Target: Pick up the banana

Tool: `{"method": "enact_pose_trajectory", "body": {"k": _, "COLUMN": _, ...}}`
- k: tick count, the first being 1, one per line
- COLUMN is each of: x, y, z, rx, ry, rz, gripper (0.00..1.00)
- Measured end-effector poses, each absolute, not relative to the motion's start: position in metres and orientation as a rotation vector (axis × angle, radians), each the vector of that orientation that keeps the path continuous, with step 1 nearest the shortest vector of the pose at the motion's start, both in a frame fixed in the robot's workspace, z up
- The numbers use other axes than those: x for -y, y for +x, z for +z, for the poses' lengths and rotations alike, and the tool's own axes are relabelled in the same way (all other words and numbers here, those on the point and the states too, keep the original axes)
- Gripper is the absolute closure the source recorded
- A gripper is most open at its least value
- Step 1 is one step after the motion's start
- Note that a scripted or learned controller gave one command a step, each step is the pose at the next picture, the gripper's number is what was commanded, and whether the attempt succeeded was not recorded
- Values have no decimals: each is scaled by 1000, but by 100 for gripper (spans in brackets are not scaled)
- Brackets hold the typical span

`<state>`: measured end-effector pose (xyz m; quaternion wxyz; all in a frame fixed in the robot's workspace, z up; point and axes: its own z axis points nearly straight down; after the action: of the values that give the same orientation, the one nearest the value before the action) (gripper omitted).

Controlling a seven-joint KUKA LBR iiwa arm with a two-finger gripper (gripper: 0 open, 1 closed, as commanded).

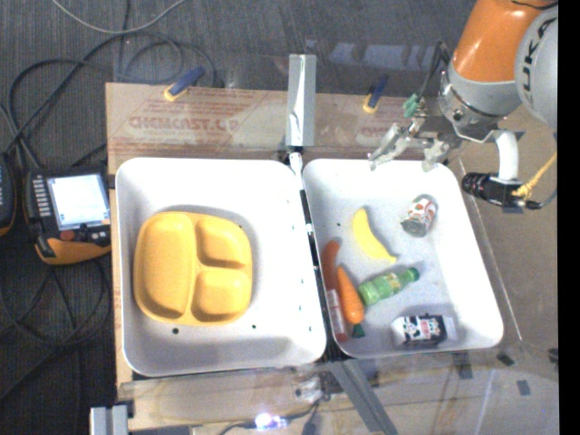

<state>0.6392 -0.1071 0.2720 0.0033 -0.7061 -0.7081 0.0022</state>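
Two shallow white bins with rounded corners and smooth, matte walls sit side by side on a brown board (pixel 195 127) printed with faint, partly legible lettering that cannot be read with confidence. The left bin (pixel 154 343) holds a yellow-orange plastic tray (pixel 193 266), softly squared in outline and moulded into three compartments. The right bin (pixel 471 279) holds the banana (pixel 369 236), a short, curved, evenly yellow piece with a smooth surface, lying flat near the bin's centre, apart from its neighbours. Just beside it, toward the dividing wall, lie a slim red-orange item (pixel 330 254) and an orange carrot (pixel 350 295) with a green tip; a green bottle (pixel 388 286) with a label too small to read lies tilted below the banana. A small can (pixel 420 216) with a red-and-white label lies toward the far right side, and a black-and-white carton (pixel 420 330) rests near the front wall; neither print is legible. The gripper (pixel 410 146), metallic and thin-fingered, hangs over the bin's far rim with its fingers spread apart, holding nothing, well apart from the banana. The arm (pixel 497 39) is orange and grey.
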Motion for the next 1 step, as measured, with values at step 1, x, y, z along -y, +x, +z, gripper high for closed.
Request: {"method": "enact_pose_trajectory", "body": {"k": 1, "x": 123, "y": 601, "z": 144, "rx": 2263, "ry": -2168, "rz": 7, "gripper": 0}}
